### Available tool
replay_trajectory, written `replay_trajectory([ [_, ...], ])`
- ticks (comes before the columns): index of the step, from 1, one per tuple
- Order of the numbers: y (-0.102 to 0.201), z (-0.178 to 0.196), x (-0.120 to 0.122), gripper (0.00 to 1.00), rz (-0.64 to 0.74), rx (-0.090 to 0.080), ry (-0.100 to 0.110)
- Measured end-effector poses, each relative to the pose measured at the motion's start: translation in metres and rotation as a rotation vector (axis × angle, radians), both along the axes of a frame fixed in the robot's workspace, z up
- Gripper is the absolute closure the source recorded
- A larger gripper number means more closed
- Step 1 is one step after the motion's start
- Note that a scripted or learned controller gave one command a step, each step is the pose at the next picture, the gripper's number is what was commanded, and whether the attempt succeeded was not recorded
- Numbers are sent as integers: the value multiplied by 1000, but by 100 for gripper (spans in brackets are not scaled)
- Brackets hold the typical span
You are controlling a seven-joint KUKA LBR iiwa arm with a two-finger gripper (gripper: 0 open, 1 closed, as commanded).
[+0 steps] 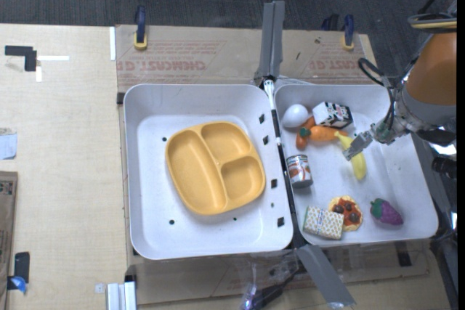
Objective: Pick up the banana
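Yellow banana (357,164) lies just beneath the jaws (355,147).

A: Colours logged: 2 bins (138,178) white; divided plate (216,167) in the left bin mustard yellow, 3 compartments.

B: Right bin noted: banana (357,165) yellow, carrot (322,133) orange with green tip, egg (295,115) white, carton (333,113) white with black patches.

A: Can (298,170) red and white; cracker (323,222) pale, dotted; pizza slice (346,211) orange with dark red spots; grapes (387,212) purple, green top. Arm (436,72) orange-banded, grey.
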State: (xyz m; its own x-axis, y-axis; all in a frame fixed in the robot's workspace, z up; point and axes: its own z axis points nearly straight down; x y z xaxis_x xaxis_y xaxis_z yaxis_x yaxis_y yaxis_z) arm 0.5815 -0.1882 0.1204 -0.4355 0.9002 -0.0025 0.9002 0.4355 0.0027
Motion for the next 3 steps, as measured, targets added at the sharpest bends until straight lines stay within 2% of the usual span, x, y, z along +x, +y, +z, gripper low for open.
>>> replay_trajectory([
  [1,28,-29,-8,0,-9,1,4],
  [2,44,-29,0,0,-89,1,2],
  [3,43,-19,0,100,-93,0,1],
])
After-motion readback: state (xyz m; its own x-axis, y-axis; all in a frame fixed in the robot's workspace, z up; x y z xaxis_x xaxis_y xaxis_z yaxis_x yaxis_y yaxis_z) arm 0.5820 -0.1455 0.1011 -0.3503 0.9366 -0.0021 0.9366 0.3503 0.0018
